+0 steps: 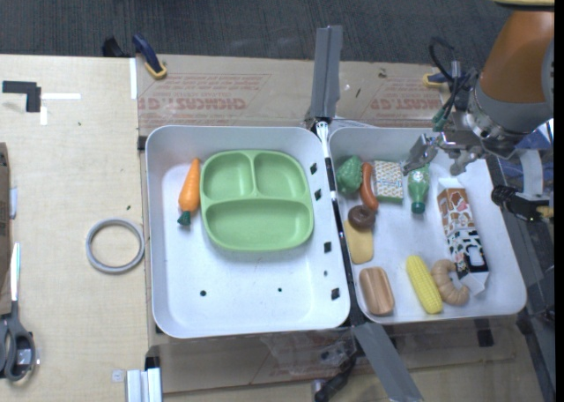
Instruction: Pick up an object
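Observation:
My gripper hangs over the back of the right bin, open, with nothing between its fingers. Just in front of it and slightly left lies a small green bottle. Left of the bottle are a printed packet, a red sausage and a green vegetable. A brown donut rests on a yellow piece. Along the bin's front lie a hot dog bun, a corn cob and a croissant. A printed carton lies at the right.
The left bin holds a green divided plate and a carrot at its left. A tape ring and scissors lie on the bench to the left. A metal divider stands between the bins.

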You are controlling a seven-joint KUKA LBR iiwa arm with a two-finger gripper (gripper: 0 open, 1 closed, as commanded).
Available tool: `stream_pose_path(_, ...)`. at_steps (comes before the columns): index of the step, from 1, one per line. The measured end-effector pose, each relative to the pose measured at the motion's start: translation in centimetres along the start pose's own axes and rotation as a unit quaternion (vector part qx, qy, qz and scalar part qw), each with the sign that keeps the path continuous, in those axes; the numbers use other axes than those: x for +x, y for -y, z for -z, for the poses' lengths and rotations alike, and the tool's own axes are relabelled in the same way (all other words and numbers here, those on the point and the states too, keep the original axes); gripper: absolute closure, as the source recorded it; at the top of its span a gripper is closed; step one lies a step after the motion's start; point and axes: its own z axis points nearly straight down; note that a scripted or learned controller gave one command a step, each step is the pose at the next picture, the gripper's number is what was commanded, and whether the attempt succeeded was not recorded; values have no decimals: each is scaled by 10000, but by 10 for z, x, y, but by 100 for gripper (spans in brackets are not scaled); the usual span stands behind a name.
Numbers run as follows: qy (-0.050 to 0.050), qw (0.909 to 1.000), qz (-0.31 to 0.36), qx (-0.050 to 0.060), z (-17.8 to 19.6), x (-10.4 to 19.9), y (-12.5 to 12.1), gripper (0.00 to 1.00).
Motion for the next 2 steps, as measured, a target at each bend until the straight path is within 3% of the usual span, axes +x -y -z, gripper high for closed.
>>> stream_pose_path(1,2,9991,416,-3,-82,11,-55,0)
stream_pose_path(2,2,9965,831,-12,-124,1,-58,0)
